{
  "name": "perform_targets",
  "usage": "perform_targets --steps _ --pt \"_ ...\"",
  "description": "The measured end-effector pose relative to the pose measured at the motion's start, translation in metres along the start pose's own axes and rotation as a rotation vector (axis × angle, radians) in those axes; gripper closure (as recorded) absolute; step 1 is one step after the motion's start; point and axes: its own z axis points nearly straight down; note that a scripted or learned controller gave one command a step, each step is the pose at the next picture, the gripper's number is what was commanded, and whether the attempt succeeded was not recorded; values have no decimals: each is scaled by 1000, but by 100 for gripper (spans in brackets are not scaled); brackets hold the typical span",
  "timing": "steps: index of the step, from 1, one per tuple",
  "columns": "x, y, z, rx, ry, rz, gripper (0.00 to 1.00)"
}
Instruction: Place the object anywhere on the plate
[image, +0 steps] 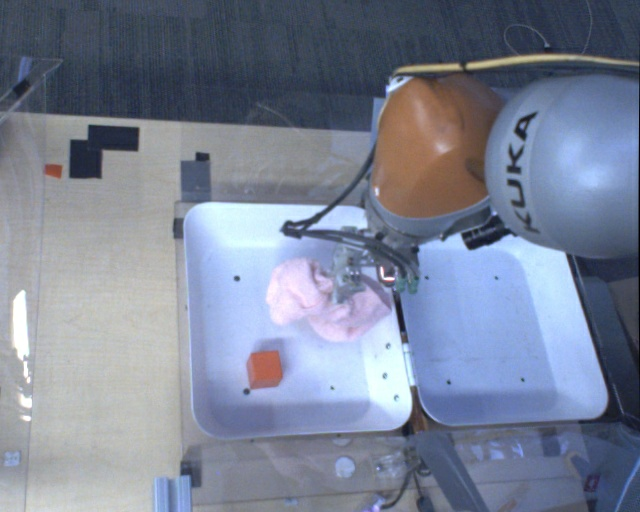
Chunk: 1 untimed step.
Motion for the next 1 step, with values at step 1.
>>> perform_targets --steps 1 --pt "0 0 0 0 -1 0 0"
